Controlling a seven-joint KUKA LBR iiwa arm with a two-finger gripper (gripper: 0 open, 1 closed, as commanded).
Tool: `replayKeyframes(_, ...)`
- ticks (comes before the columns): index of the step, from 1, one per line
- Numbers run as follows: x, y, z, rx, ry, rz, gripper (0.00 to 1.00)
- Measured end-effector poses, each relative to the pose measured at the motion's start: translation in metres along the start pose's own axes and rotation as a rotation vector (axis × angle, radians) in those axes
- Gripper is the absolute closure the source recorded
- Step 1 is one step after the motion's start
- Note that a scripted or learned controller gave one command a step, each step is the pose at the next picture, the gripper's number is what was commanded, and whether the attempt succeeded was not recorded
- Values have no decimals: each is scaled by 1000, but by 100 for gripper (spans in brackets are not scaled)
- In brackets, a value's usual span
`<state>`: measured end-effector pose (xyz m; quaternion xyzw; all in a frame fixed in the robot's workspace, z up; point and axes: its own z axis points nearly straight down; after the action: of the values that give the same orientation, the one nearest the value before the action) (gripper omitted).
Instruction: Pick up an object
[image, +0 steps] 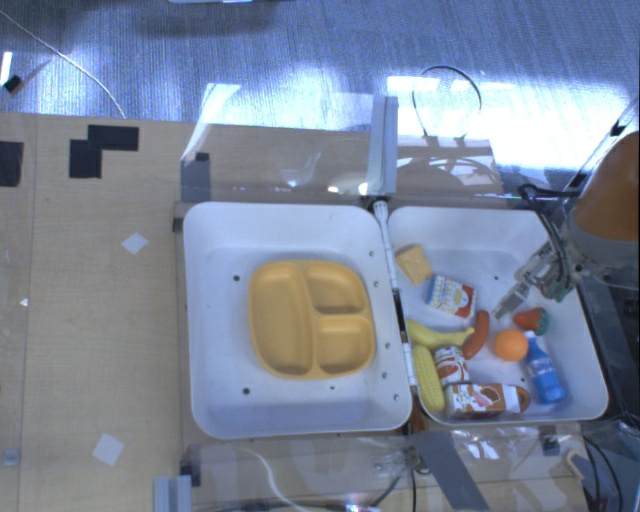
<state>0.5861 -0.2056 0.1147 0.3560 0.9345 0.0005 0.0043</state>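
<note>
hand (533, 283) hovers over the right bin (480, 225), holding nothing, near the orange (510, 345).

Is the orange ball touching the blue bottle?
Touching. The camera view shows the orange ball pressed against the blue bottle near its white cap, with no white bin floor showing between them.

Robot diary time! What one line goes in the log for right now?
task: pick up an object | gripper: above right bin, beside toy food, holding nothing | yellow tray: in left bin
</note>
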Motion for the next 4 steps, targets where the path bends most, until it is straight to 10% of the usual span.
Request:
replayKeyframes(1, -31, 81, 23, 4, -1, 250, 0)
replayKeyframes(2, 55, 106, 26, -4, 2, 237, 0)
replayKeyframes(3, 71, 88, 25, -4, -2, 290, 0)
replayKeyframes(4, 68, 91, 11, -14, -15, 283, 100)
